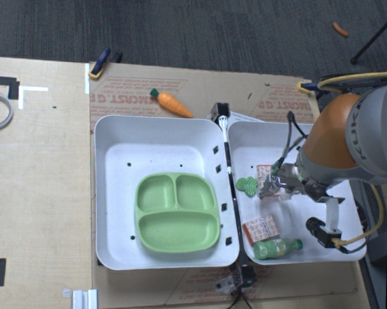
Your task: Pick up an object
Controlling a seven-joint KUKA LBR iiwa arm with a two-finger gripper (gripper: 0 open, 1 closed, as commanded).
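So the arm was reaching in from the right, pincer (271, 186) down low in the right bin (317, 249), probably because that's where all the loose stuff sat. It hovered right by a small green leafy thing (246, 185) and a red-and-white packet (264, 172) near the bin's left wall, so I'd guess one of those was the target. Couldn't tell whether the pincer was wide or closed on anything, too blurry and small.

Nearer the front edge lay another printed packet (261, 228) and a green bottle (276, 248) on its side. The left bin (115, 179) just held a green divided plate (177, 213). A toy carrot (172, 103) sat out on the counter (38, 195) behind the bins, well out of play.
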